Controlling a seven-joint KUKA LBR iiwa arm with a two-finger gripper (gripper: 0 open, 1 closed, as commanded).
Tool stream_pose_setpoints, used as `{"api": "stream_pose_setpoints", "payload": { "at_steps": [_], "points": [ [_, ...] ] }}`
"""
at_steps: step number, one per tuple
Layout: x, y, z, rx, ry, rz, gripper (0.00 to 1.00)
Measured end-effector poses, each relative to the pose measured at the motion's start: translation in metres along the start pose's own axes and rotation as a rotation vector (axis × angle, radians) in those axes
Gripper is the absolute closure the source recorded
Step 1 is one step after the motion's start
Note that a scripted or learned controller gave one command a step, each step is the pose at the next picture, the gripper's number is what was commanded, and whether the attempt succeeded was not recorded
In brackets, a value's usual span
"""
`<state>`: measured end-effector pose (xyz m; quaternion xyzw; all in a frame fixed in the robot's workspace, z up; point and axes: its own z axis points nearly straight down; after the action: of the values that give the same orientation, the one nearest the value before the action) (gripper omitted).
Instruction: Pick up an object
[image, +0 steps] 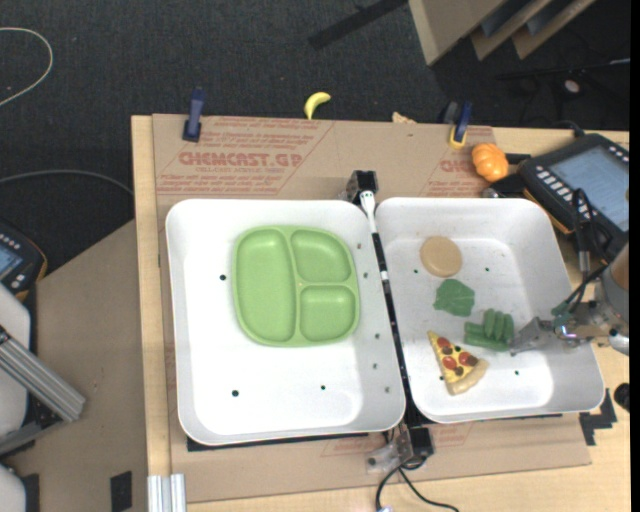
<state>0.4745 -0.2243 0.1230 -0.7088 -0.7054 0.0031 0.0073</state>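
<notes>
The right bin (520, 225) holds several toy foods. A tan round cookie (441, 256) lies toward the back. Just in front of it is a green leafy piece (455, 297), and a green ridged piece (490, 329) sits nearer the middle. A pizza slice (458, 363) with red toppings lies toward the front. My gripper (528, 339) reaches in low from the bin's right side, its tip just right of the green ridged piece. Nothing is visibly held.
The left bin (200, 380) carries a green divided plate (296, 286). On the cardboard behind the bins lie an orange toy (489, 161), a yellow banana (316, 102) and two clamps. A black pendant (580, 180) sits at the right.
</notes>
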Motion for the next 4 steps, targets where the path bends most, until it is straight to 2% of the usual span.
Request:
{"api": "stream_pose_setpoints", "payload": {
  "at_steps": [1,2,3,4],
  "points": [
    [0.098,0.006,0.039,-0.016,-0.004,-0.011,0.0],
    [0.062,0.084,0.035,-0.023,-0.009,-0.007,0.0],
    [0.063,0.083,0.023,-0.027,-0.007,-0.006,1.0],
    [0.13,0.051,0.031,-0.039,-0.017,-0.004,1.0]
  ]
}}
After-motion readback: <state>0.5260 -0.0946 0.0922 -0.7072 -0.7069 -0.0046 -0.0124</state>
